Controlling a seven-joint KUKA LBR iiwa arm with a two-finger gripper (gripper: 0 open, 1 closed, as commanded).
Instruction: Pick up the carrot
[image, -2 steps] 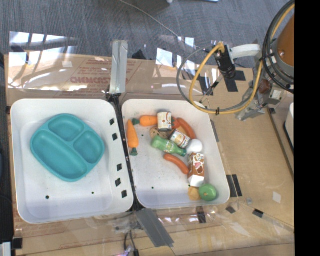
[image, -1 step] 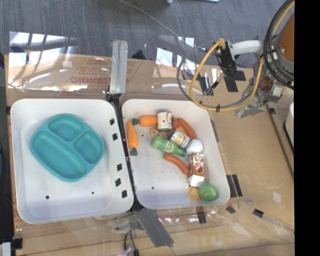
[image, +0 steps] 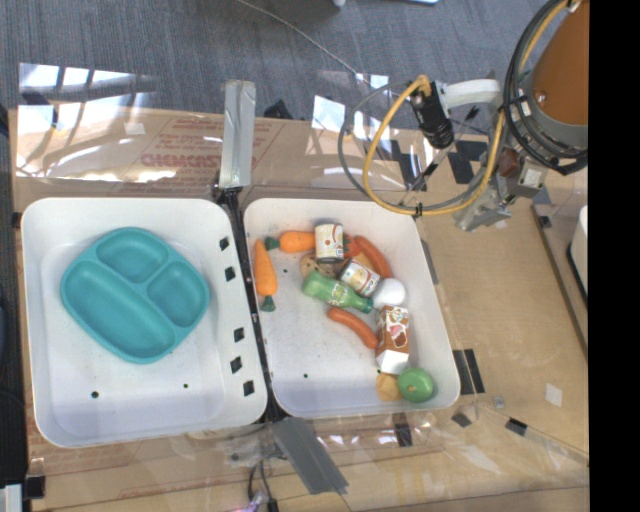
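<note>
You see the carrot (image: 264, 273) lying against the right bin's (image: 300, 385) nine o'clock wall. The teal plate (image: 135, 292) sits in the left bin (image: 60, 410).

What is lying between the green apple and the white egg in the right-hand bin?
In the camera view, a small carton lies between the green apple and the white egg.
</note>
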